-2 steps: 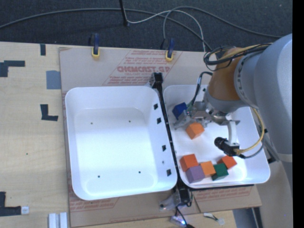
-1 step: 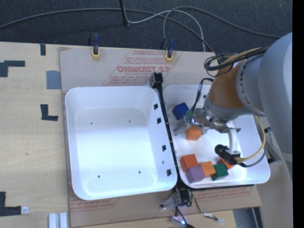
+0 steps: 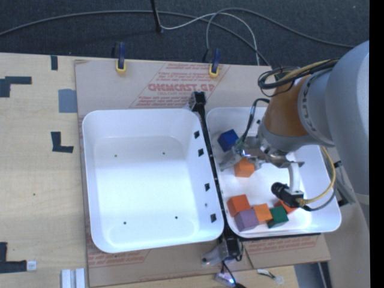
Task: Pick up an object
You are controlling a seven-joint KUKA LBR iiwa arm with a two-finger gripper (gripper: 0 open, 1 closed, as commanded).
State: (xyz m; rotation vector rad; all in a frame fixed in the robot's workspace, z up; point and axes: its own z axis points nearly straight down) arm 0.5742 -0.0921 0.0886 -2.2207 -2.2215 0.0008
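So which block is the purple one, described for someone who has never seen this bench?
Start at the right-hand white bin, the one the arm reaches into. Along its near edge sits a cluster of blocks: an orange-red block, an orange block and a green block. The purple block is at the cluster's left front, nearest the divider between bins, and it is the one purple piece there.

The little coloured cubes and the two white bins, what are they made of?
The small coloured cubes, such as the blue cube and the purple cube, look matte with soft edges and no glare, which suggests foam or painted wood; the view cannot settle which. The two shallow white bins, left bin and right bin, look like smooth moulded plastic: rounded corners and a faint sheen.
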